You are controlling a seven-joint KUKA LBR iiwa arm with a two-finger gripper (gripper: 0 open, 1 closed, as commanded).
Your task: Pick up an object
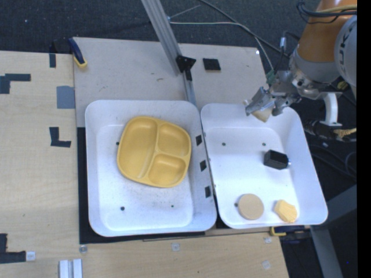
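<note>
Camera view | I see the gripper [262,110] at upper right over the right bin's [301,133] far rim, clamped on a small tan object [262,115] | yellow divided plate [154,151] in left bin [95,172] | wooden bench [29,172], dark carpet [58,7] behind

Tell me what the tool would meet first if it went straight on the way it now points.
The tool points down and left over the right bin's far rim. Going on, it would probably meet that bin's bare white floor first; the black block lies off that line. Depth is unclear.
</note>
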